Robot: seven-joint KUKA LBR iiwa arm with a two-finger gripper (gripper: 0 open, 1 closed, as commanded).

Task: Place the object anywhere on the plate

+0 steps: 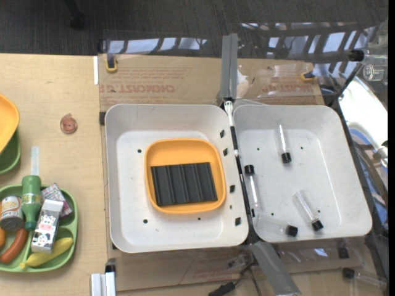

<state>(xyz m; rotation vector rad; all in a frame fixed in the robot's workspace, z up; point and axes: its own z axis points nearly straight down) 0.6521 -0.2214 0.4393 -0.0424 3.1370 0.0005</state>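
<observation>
Now | ribbed dark slab (184,184) on rounded orange plate (185,153) | clear tubes (307,209) right bin (345,165) | tool state: cannot tell

Orange plate (185,149) bears dark grey ribbed slab (184,184) inside white bin (123,184).

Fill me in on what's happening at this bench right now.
Nothing is being handled at this moment. The left bin holds an orange plate with a dark ribbed block lying on it. The right bin holds clear tubes with black caps: one near the top, one along the left wall, and one near the bottom. None of the tubes is on the plate.
</observation>
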